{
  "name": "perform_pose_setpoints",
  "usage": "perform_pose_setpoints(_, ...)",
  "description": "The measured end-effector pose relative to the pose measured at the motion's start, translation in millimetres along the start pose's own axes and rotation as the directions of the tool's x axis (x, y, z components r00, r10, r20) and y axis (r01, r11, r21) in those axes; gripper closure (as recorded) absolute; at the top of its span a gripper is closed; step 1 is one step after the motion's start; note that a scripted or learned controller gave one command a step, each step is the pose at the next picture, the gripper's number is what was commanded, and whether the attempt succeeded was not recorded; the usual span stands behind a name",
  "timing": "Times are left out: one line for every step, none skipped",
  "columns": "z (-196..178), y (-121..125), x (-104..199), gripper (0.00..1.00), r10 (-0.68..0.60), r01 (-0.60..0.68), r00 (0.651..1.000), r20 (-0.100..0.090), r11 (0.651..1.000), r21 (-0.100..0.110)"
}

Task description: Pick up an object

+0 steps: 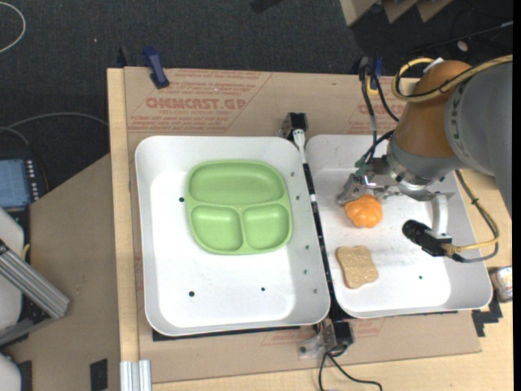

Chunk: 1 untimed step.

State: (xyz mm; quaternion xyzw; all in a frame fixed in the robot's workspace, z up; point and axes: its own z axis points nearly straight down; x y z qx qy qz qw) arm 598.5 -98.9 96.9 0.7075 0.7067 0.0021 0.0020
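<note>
The gripper (pixel 364 187) is seen low in the right bin (pixel 464 287), just above an orange object (pixel 364 211); its opening cannot be told. A cracker (pixel 356 266) lies nearby.

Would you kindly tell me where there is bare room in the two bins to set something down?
Left bin: a bare band in front of the green divided tray. Right bin: open floor right of the tan bread slice, toward the near right corner. It is crowded around the orange fruit, where the pincer sits.
</note>
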Motion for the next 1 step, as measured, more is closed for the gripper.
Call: perform_pose_setpoints(-94.4,18.4,121.7,1.00,-0.014,0.014,1.000,-0.005,1.000,-0.007)
